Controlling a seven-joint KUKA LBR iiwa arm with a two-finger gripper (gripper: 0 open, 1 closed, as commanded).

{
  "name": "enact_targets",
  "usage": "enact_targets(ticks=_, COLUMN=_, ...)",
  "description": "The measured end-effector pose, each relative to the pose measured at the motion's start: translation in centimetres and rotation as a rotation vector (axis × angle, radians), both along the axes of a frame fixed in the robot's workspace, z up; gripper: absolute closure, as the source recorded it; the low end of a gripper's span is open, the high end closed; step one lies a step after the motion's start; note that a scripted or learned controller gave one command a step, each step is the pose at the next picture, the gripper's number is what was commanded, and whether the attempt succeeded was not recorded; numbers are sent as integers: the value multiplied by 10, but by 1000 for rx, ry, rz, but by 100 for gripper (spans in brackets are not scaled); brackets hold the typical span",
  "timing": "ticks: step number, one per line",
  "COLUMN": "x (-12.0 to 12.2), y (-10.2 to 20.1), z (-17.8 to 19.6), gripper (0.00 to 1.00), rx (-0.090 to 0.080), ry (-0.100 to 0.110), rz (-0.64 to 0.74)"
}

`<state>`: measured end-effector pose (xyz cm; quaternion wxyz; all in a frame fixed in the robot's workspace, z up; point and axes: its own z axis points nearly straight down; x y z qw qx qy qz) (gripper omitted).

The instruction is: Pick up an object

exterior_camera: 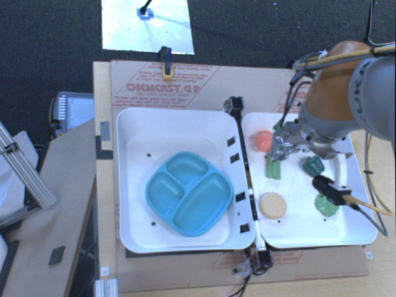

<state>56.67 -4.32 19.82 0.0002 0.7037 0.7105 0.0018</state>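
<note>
Where the arm (346, 98) leans in over the right bin (356, 224), its grey and orange bulk hides the far right corner of that bin and most of the gripper (276, 152), so whether the fingers are spread or pressed together cannot be told. Nearest the camera, below the gripper, lies a tan round disc (272, 205), and off to the gripper's lower right a dark green lump (326, 204) is partly covered by a black cable connector (331, 189). A teal block (313, 164) sits to the gripper's right, near the wrist. Just under the gripper tip stands a green upright block (273, 168), touching or almost touching it; contact is hard to judge. Just beside the gripper on its upper left lies an orange-red ball (263, 140), rounded and matte. Well to the gripper's left, the left bin (133, 135) holds a blue divided plate (189, 192) with three compartments. Both bins rest on a brown cardboard sheet (185, 85) printed with red lettering, laid on the desk. Beyond it, dark carpet (49, 36) carries a pale square sheet (146, 17).
</note>
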Motion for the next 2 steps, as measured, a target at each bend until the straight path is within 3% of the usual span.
enact_targets(ticks=1, x=7, y=47, z=13, gripper=100, rx=0, ry=0, rz=0)
enact_targets(ticks=2, x=31, y=99, z=18, gripper=100, rx=1, ry=-1, rz=0)
